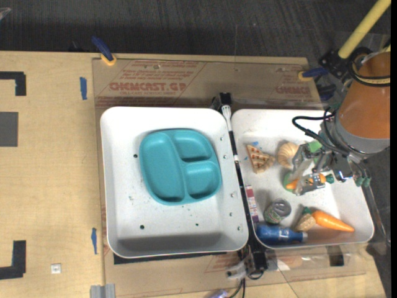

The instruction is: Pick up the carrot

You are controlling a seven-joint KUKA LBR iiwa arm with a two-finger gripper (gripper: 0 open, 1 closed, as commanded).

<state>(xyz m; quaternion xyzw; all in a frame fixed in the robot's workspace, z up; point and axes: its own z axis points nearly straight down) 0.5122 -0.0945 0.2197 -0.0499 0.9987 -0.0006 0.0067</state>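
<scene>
You have the arm [372,98] coming in from the right edge, its orange band sitting above the wrist and the gripper [310,172] lowered into the right bin [363,203], roughly at the middle of it. A small orange-and-green object sits right at the tool's tip, but the metal parts and cabling are too cluttered for you to judge whether the tool is clenched or released, or whether it grips anything.

The carrot [330,221] lies on its side near the front right corner of that bin, apart from the gripper and below it in the view, pointing toward the right wall. Just beside it to the left are a blue marker-like tube [280,234] along the front wall and a small grey round item [277,211]. Farther back you see a waffle-patterned wedge [258,158] and a tan shell-like piece [286,153].

The left bin [121,185] carries a teal divided plate [180,165].

Both bins rest on a brown board [205,82] printed in red with lettering that is too faint to read with confidence. The board is clamped to a pale wooden bench [43,185], with dark carpet [186,11] beyond.
</scene>
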